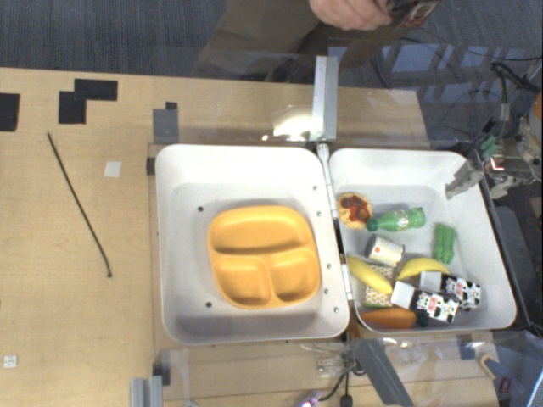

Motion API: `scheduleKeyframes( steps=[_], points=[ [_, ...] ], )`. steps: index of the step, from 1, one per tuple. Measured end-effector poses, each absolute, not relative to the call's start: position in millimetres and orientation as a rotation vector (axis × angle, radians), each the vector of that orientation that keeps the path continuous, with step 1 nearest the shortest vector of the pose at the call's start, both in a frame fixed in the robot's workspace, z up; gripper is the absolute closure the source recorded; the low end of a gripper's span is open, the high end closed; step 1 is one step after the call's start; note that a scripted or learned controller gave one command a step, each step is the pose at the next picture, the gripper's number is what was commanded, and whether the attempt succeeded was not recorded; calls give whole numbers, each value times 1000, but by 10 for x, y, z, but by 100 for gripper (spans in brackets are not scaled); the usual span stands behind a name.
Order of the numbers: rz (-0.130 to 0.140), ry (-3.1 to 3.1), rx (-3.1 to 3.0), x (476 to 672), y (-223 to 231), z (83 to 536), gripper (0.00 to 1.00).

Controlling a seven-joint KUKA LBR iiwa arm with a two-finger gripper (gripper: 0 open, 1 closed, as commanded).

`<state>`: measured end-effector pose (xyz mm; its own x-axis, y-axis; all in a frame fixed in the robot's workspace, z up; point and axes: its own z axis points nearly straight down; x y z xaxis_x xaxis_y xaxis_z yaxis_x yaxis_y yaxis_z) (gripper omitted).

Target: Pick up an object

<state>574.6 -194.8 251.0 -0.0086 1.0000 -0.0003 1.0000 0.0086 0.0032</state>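
Seen from above, a light wooden table (76, 312) carries 2 shallow white plastic bins side by side. The left bin (178, 185) holds a yellow plastic tray with 3 compartments (264, 255), lying flat near its middle. The right bin (475, 253) holds a cluster of small things along its lower half: a green plastic bottle (397, 220) lying on its side, with a red and yellow round toy (355, 209) just to its left; below the bottle a small white cylinder (386, 250) and 2 yellow bananas (399, 272); to the bottle's right a green ridged block (445, 242). An orange carrot-shaped piece (391, 318) and black-and-white patterned cubes (447, 299) lie lowest, near the bin's bottom rim. The robot's tool (465, 179) hangs at the right bin's upper right corner, up and right of the bottle; whether its fingers are apart or together cannot be told. A person's hand (344, 2) shows beyond the table.
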Motion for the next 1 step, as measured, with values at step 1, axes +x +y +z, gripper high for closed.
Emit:
scheduleKeyframes(
  steps=[1],
  points=[
    [11,2021,2395,5443,-2033,1313,0]
  ],
)
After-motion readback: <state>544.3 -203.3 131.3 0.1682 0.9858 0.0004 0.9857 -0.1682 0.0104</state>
